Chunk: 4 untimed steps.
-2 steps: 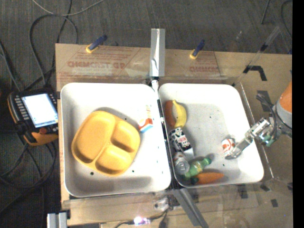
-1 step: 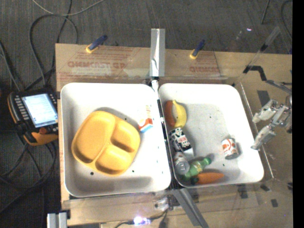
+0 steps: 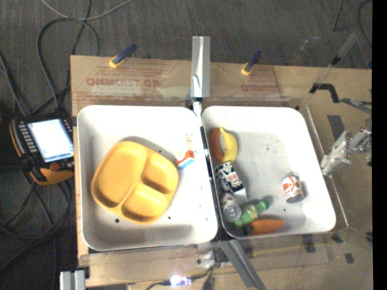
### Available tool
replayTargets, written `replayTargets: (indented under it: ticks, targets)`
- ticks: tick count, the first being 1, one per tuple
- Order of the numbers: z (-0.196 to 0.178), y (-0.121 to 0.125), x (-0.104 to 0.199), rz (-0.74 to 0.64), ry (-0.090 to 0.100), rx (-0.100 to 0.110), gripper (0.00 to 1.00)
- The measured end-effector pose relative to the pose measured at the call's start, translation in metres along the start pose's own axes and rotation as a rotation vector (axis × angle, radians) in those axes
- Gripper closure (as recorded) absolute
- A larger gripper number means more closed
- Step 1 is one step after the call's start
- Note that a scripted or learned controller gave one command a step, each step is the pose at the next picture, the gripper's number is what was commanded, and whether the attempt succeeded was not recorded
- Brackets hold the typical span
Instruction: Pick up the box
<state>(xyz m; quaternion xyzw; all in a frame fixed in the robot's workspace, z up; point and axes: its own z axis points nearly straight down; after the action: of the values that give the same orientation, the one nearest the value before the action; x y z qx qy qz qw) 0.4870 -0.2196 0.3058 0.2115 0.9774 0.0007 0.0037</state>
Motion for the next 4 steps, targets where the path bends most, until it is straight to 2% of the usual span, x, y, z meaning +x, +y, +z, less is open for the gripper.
replayTargets:
  ticks: [1, 2, 3, 4]
  targets:
    - [0.082, 0.092, 0.042, 0.057, 0.007, 0.002, 1.00]
    - [0.198, 0.110, 0.014, -0.105, 0.008, 0.004, 1.00]
    - [0.209, 0.132, -0.001, -0.135, -0.009, 0.003, 1.00]
    - [0.210, 0.139, -0.015, -0.373, -0.011, 0.005, 1.00]
